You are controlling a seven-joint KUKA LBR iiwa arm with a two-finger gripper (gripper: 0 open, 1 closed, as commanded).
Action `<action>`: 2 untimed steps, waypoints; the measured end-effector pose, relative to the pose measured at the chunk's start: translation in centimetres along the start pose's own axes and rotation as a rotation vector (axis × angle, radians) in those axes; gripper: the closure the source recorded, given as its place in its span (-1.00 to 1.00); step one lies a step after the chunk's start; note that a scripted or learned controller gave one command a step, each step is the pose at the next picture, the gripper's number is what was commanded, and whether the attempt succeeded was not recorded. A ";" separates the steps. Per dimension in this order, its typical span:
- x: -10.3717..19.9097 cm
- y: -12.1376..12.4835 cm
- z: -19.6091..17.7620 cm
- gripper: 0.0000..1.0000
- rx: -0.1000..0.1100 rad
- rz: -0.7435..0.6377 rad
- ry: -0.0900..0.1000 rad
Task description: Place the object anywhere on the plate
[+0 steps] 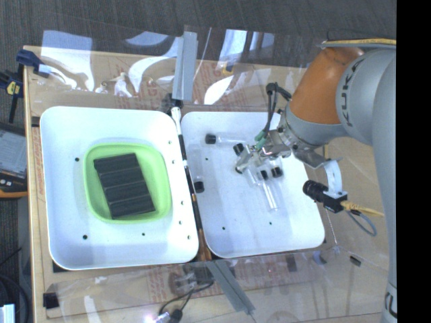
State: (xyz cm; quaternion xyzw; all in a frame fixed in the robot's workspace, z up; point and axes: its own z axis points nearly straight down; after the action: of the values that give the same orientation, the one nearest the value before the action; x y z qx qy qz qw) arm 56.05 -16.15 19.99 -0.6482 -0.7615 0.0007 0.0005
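Note:
A green plate [157,169] lies in the middle of the left white bin [60,234]. A dark grey ridged block [123,184] rests flat on the plate, slightly turned, and covers most of its centre. My gripper [264,186] is over the right white bin [236,237], low in its upper middle part, far to the right of the plate and the block. I see nothing held in the gripper. The grey arm with its orange band [323,89] comes in from the right.
A small black piece [210,138] sits near the right bin's top left, and another [197,186] by the divider between the bins. A cable and connector [326,197] hang at the right bin's right edge. A metal rail [183,66] stands behind the bins.

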 end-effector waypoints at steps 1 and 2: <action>6.9 -2.2 2.8 1.00 0.004 -0.207 0.003; 15.2 0.0 0.9 1.00 0.000 -0.383 0.000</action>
State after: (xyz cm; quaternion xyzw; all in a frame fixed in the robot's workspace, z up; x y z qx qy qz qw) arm 53.61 -1.11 19.09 -0.4915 -0.8709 0.0006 0.0006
